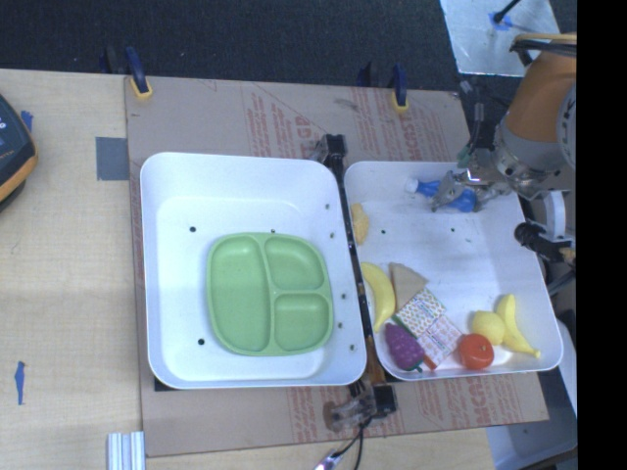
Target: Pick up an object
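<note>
My gripper (460,192) hangs low over the far end of the right bin (490,253), at a small blue object (429,188) that pokes out to its left. The gripper's body covers the rest of that object. Toward the near end of the bin lie a banana (380,294), a tan wedge (407,280), a patterned packet (431,321), a purple eggplant (402,346), a red tomato (476,352), a lemon (487,325) and a second banana (518,327). A pale yellow piece (361,223) rests against the bin's left wall.
The left bin (176,223) holds a green divided plate (268,293). The arm's orange band (544,96) comes in from the right. Blue clamps (399,86) hold the cardboard at the back. A dark device (12,150) sits at the far left.
</note>
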Robot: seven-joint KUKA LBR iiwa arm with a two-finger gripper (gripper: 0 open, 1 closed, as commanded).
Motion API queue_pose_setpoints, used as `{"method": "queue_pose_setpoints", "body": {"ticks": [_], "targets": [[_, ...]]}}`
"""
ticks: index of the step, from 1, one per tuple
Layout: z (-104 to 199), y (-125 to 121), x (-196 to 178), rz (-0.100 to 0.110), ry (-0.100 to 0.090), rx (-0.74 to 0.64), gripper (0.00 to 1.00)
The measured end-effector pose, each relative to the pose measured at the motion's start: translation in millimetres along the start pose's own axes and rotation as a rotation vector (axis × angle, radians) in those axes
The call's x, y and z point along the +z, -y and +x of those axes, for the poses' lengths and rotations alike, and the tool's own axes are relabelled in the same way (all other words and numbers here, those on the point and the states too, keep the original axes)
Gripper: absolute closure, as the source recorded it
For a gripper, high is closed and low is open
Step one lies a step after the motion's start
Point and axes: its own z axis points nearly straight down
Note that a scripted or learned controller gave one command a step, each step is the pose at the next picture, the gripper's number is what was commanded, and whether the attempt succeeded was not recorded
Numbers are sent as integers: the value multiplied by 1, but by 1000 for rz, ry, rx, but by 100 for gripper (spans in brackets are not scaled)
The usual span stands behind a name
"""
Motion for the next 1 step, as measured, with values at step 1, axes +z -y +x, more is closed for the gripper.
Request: {"method": "queue_pose_setpoints", "body": {"ticks": [1], "targets": [[106, 10, -88, -7, 0, 0, 100]]}}
